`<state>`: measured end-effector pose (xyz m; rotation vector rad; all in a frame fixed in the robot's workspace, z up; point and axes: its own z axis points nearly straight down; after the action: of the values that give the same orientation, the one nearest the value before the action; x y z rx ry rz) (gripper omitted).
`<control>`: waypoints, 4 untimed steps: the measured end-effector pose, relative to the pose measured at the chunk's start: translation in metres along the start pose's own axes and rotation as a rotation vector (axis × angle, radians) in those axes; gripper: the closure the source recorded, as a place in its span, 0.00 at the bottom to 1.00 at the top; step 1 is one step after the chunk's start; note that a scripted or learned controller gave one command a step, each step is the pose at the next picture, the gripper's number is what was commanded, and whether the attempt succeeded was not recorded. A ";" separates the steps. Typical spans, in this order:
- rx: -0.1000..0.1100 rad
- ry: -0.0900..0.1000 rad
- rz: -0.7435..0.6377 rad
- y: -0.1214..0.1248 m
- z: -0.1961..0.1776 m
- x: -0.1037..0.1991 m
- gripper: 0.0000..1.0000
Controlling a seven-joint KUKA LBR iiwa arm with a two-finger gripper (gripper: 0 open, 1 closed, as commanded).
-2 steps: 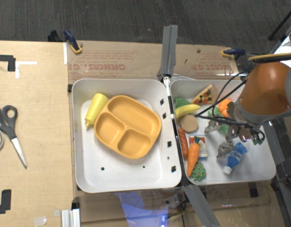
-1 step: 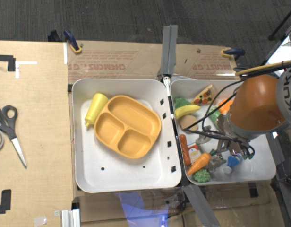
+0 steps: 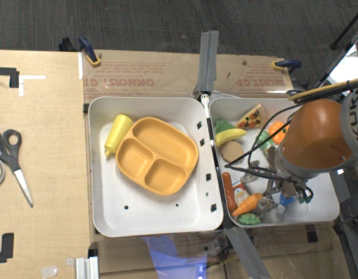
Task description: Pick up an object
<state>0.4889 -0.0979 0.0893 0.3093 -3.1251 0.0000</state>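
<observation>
My gripper hangs low in the right bin, under the arm's orange band, which hides much of the bin. Just left of it and below lie a carrot and a red sausage, with a small blue piece at its right. Farther back in the same bin lie a yellow banana, a tan round piece, a pizza slice and an orange piece.
The left bin holds an orange divided plate and a yellow bottle. Scissors lie on the bench at the far left. Blue clamps pin the cardboard behind the bins.
</observation>
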 end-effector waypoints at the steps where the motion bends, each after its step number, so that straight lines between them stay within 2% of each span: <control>1: -0.001 0.000 -0.091 -0.023 0.000 -0.016 0.00; 2: -0.001 -0.004 -0.079 -0.047 -0.001 -0.149 0.00; 3: 0.001 -0.007 -0.222 -0.107 -0.003 -0.132 0.00; 4: -0.003 -0.007 -0.218 -0.106 -0.009 -0.132 1.00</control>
<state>0.6394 -0.1763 0.0982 0.6481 -3.0796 -0.0066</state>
